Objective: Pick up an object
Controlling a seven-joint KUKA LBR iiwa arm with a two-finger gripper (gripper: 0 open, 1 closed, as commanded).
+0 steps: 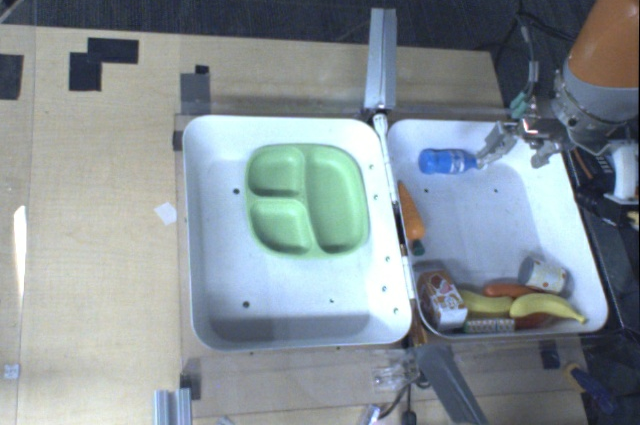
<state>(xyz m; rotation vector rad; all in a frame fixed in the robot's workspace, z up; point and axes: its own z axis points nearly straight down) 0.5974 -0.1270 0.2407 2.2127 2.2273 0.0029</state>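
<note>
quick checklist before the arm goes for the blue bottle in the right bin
1. Target in sight: blue bottle lies on its side at the far end of the right bin - ok.
2. Gripper near target: just right of the bottle - ok.
3. Bottle between the fingers: not seen - not ok.
4. Finger opening: cannot tell.
5. Room around bottle: carrot and banana lie well apart from it - ok.
6. Height above bin floor: cannot tell.
</note>
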